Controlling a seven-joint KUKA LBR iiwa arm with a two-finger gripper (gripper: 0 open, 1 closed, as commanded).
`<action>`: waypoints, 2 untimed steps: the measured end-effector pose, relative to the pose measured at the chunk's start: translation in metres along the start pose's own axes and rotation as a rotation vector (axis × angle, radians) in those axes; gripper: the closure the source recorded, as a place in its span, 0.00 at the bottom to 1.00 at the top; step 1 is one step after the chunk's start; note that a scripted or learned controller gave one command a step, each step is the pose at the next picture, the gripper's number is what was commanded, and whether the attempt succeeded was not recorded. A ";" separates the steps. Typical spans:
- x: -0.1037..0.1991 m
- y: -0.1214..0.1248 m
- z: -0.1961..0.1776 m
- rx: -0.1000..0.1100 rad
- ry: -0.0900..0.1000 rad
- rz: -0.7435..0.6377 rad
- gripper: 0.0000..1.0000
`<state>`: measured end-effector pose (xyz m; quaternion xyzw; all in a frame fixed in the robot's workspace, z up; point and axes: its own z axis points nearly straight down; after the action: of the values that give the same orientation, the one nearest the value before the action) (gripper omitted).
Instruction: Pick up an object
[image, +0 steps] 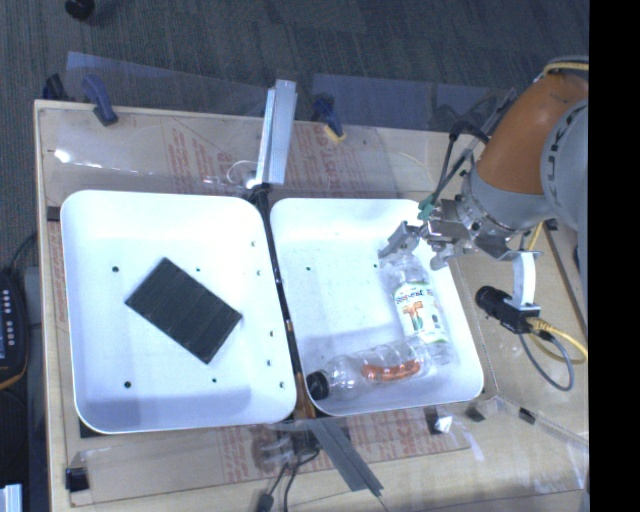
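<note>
The gripper hangs low over the upper right part of the right bin, with the grey arm and its orange band reaching in behind it from the right. Its metal fingers point left and down toward the top end of a clear bottle, and the view does not let me tell how far they are spread, nor whether anything sits between them. The fingertips lie right at the bottle's upper end, but whether they touch it I cannot tell; the bottle rests on the bin floor. This bottle, with a white label with green and orange print, lies lengthwise along the right wall of the right bin, just below the gripper. A second clear bottle, with a black cap and something orange inside, lies along the front wall of the same bin, its cap toward the front left corner and its other end near the foot of the first bottle. In the left bin, just beside the right bin, a flat dark rectangular pad lies tilted near the middle, well apart from the gripper.
</note>
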<state>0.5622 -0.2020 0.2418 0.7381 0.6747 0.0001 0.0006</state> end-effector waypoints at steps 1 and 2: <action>0.003 0.017 0.032 0.005 0.003 -0.178 0.00; -0.006 0.013 0.110 0.005 0.002 -0.170 0.00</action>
<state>0.5744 -0.2088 0.1317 0.6783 0.7348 -0.0011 -0.0020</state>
